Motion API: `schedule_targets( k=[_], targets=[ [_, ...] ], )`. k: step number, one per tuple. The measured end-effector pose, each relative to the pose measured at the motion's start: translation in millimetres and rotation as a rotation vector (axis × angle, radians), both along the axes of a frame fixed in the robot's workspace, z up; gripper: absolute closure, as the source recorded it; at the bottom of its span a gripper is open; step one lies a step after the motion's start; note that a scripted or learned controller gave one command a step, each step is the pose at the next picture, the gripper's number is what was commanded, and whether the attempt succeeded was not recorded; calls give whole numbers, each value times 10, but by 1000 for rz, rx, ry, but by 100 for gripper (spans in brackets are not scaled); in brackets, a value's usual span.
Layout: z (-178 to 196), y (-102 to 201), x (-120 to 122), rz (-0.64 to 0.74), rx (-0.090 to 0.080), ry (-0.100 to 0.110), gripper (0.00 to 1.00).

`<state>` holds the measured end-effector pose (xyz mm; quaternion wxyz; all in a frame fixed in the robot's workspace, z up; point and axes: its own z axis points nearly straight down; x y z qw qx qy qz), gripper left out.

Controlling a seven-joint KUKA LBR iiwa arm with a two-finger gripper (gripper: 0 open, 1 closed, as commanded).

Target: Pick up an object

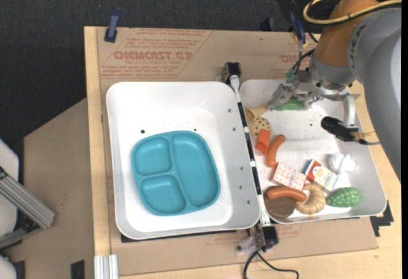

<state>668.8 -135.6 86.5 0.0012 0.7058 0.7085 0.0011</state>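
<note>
While the grey arm [376, 61] leans over the right bin [376, 192], its gripper [294, 98] sits low at the far end, clenched around a small green object [292, 105] whose pale edge shows between the fingers. The grasp looks shallow, so the piece could slip free on the lift. Beside it, the left bin [121, 144] carries a teal divided plate [175, 171]; toy food, including a sausage [286, 193] and pretzel [313, 199], crowds the near corner.
</note>
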Motion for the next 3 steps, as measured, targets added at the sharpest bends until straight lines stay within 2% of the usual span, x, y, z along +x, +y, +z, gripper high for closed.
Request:
schedule_targets(
  k=[1, 2, 3],
  targets=[
    [7, -646, -30, -8, -4, 1, 0],
    [127, -608, -9, -3, -5, -4, 100],
    [248, -201, -15, 0, 1, 3, 100]
  ],
)
